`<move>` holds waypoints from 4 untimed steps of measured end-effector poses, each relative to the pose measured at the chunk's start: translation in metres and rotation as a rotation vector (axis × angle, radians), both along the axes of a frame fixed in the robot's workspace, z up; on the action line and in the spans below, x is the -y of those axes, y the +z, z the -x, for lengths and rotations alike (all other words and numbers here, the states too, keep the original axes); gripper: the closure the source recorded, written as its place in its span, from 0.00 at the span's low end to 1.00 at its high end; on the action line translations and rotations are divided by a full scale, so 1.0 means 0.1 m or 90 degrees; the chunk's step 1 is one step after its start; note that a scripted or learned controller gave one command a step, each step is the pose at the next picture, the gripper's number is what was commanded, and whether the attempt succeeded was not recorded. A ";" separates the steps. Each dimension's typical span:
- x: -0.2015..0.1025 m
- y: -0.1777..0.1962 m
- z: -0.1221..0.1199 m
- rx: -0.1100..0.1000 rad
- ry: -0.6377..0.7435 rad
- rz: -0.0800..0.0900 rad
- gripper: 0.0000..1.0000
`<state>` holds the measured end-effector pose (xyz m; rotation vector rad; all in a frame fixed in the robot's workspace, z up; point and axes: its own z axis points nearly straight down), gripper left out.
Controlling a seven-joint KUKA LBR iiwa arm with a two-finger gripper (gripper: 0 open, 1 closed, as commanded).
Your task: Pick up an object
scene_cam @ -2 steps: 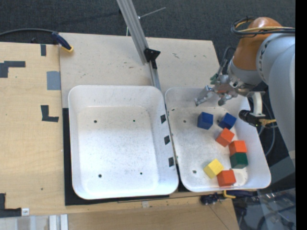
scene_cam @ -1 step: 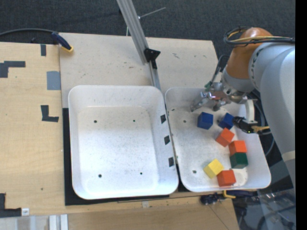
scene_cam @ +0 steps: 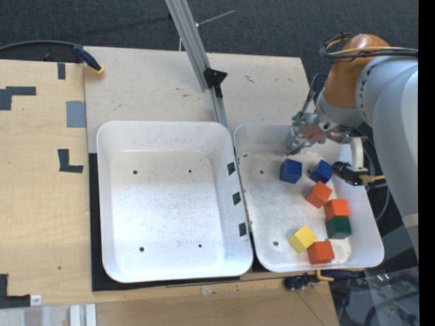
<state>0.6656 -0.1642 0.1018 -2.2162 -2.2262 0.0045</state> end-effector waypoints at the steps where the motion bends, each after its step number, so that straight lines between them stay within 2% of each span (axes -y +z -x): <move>1: -0.05 0.63 -0.04 0.005 -0.002 -0.001 1.00; 2: -0.05 1.27 -0.02 0.006 -0.002 0.000 1.00; 3: -0.06 1.31 -0.03 0.002 -0.002 -0.001 1.00; 4: -0.58 1.32 -0.08 0.002 0.001 -0.002 1.00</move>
